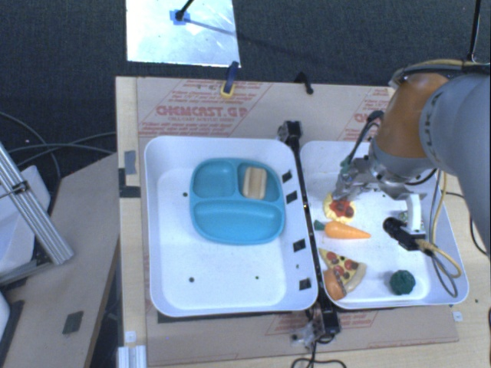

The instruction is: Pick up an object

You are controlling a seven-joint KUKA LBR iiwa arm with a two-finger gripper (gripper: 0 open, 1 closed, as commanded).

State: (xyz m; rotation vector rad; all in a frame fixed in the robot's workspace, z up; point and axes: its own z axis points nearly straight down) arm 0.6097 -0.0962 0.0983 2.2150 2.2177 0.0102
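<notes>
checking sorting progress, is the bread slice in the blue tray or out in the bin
In the tray: the bread slice lies in the upper right compartment of the blue tray, within its rim.

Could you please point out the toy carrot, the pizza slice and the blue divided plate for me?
toy carrot (349,231): camera view, middle of its orange body.
pizza slice (344,267): camera view, centre of the topping side.
blue divided plate (230,221): camera view, bare floor of its large compartment.
</notes>
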